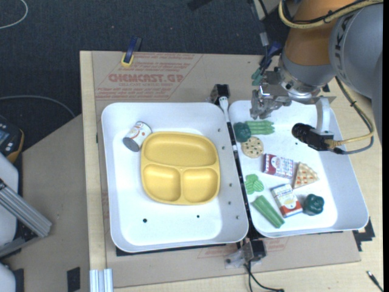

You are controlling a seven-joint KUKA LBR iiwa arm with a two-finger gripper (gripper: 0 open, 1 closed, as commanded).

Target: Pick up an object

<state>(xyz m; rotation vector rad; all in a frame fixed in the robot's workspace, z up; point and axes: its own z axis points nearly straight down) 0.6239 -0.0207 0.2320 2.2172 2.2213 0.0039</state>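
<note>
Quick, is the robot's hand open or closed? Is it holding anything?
Hand: cannot be told. It hangs low at the far edge of the right bin, just above the green toy.

This looks like a robotics lab, not a home. A brown board surface point(152, 72) printed with red lettering carries two shallow white plastic bins point(115, 163) side by side, with small black clamps point(220, 93) at the seam between them. Dark carpet point(91, 11) lies past the surface's far edge, with a thin cable looping across it. A heavy grey industrial arm with an orange band point(316, 29) reaches over the right bin, trailing yellow and black cables. Aluminium framing point(24, 215) stands beside the surface's left edge.
</note>
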